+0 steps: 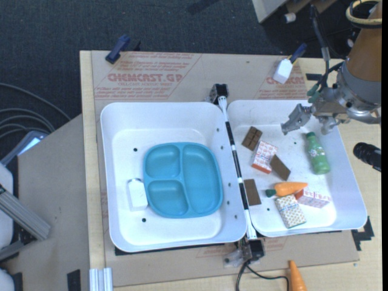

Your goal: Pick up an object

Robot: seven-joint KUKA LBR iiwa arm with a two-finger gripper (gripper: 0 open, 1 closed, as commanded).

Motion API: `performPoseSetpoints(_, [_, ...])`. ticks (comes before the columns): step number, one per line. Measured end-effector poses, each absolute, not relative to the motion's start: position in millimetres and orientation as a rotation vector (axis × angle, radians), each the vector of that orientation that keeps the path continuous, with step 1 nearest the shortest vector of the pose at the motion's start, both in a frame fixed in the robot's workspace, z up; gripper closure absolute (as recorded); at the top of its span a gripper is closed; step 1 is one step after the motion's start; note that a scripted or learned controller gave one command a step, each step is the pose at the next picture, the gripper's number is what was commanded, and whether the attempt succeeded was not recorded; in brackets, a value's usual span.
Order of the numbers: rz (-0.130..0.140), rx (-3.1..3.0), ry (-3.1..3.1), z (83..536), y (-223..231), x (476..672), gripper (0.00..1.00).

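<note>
Because the loose items all lie in the right bin (348,180), I hold my gripper (310,121) over that bin's far end, above bare floor, with its fingers spread apart and nothing between them. Nearest below it stands the green bottle (316,154), lying flat and apart from its neighbours, which I judge the easiest target. A small red-and-white carton (263,157), brown bars (251,138) and a toy carrot (290,189) cluster nearer the centre. The left bin (115,162) holds a blue divided plate (182,179), kept separate.
</note>
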State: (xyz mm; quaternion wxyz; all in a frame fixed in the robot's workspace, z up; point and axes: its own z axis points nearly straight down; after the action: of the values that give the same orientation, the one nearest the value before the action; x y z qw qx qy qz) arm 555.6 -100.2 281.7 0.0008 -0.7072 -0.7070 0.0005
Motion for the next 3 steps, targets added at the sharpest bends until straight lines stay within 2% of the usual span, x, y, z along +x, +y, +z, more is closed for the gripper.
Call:
performPoseSetpoints(1, [0.002, -2.221, -2.219, 243, -108, 509.1, 0.0])
performPoseSetpoints(2, [0.001, -2.221, -2.219, 124, -116, 528.0, 0.0])
performPoseSetpoints(3, [-0.005, -2.223, -2.224, 88, -108, 566.2, 0.0])
